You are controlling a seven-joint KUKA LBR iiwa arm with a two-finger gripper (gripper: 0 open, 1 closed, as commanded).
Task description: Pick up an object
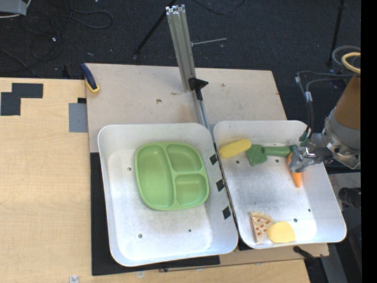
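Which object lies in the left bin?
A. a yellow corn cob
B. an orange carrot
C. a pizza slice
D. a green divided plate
D: the green divided plate lies alone in the left bin, while the corn, pizza slice and carrot lie in the right bin.

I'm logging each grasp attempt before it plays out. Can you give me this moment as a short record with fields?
left bin: green divided plate
right bin: yellow corn, green toy, orange carrot, pizza slice, yellow round piece
gripper: at the right bin's right edge, just above the carrot
grasp: cannot tell
arm: enters from the right
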